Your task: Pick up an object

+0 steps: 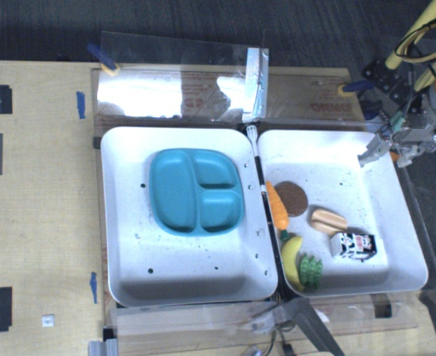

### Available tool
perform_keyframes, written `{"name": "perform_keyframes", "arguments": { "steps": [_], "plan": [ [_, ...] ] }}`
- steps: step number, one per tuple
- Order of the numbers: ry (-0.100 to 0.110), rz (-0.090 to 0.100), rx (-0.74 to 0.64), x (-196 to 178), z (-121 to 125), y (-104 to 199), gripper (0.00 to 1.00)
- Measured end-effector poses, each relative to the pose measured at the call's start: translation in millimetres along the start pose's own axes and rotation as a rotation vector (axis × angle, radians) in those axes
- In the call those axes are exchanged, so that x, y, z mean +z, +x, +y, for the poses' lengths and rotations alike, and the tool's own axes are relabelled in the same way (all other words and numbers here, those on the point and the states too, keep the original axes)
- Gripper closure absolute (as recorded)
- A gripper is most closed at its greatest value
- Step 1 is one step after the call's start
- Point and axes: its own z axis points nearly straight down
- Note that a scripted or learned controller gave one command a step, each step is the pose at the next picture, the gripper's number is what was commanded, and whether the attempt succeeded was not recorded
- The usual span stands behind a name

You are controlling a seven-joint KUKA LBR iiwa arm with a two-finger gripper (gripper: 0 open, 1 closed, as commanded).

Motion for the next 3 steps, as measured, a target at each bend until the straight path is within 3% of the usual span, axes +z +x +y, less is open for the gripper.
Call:
{"name": "perform_keyframes", "arguments": {
  "steps": [1, 2, 3],
  "plan": [
    [0.001, 0.000, -0.044, 119.4, -59.6, 93.1, 0.00],
    [-0.011, -0.007, -0.400, 125.6, -113.4, 33.9, 0.00],
    [-0.014, -0.006, -0.397, 116.8, -112.1, 34.2, 1.00]
  ]
}}
